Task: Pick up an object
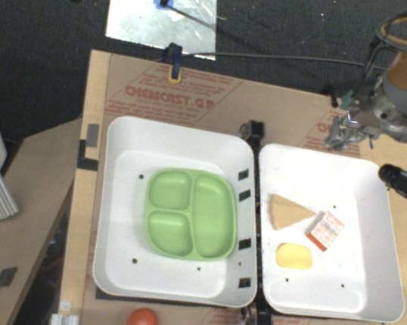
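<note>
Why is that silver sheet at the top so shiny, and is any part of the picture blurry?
In the camera view the silver sheet throws back glare from overhead light; the white bins look bright and evenly lit; the tool appears soft and lacks sharp detail.

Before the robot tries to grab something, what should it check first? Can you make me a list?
1. Things to grab lie in the right bin: ok, tan wedge, red-and-white packet, yellow piece.
2. Gripper over the things: not ok, it hangs at the bin's far edge.
3. Gripper open: cannot tell.
4. Yellow piece lies apart from the others: ok.
5. Packet clear of the wedge: cannot tell, they are very close.
</note>
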`<state>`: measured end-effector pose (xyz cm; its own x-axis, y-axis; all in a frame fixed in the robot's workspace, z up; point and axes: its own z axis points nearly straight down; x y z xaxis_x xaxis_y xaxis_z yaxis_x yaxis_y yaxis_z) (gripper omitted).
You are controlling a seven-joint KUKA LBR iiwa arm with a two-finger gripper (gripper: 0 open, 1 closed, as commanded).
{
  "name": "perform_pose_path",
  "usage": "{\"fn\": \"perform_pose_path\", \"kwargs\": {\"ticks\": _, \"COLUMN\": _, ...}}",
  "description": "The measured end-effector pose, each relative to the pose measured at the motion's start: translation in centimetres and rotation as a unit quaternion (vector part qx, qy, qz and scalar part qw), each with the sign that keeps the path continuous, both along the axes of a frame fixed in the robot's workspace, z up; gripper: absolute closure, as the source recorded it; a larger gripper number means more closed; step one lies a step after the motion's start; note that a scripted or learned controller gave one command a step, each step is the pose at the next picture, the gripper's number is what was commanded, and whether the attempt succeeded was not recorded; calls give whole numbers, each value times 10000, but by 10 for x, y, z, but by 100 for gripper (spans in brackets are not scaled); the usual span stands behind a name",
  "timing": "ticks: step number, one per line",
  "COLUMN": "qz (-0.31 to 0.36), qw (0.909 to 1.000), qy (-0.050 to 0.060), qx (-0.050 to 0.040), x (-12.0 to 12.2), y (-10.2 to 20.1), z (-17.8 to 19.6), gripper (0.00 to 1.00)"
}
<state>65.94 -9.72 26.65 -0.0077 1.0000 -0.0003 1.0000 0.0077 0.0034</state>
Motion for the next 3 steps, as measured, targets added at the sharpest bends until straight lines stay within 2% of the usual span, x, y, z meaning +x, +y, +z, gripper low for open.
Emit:
{"fn": "perform_pose_path", "kwargs": {"ticks": 1, "qz": 2, "qw": 10000, "qy": 9, "qx": 4, "x": -2, "y": 52, "z": -17, "gripper": 100}}
{"fn": "perform_pose_path", "kwargs": {"ticks": 3, "qz": 11, "qw": 10000, "qy": 6, "qx": 11, "x": -10, "y": 168, "z": -15, "gripper": 100}}
